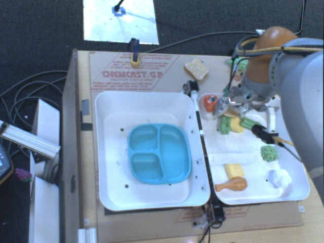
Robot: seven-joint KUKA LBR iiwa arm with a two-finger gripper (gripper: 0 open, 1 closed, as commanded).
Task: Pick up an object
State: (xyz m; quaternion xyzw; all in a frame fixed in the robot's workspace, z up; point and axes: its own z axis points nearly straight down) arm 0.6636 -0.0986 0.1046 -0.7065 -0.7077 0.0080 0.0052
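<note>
My gripper [229, 105] hangs low over the far left part of the right bin [253, 196], under the grey arm and its orange band [271, 47]. Just left of it lies a small red toy [209, 104]. Right below it sit a green piece [224, 126], a yellow piece [236, 126] and a green cylinder [249, 123]. Nearer the front of this bin lie a green broccoli-like piece [269, 153], a white lump [279, 177], a yellow block [234, 170] and an orange drumstick [232, 185].
The left bin [111, 135] holds a blue divided tray [158, 153]. A tan cracker-like piece [196, 69] lies on the cardboard behind the bins, and a yellow and blue clamp [134, 52] stands at the back edge. Cables run over the right bin's far side.
</note>
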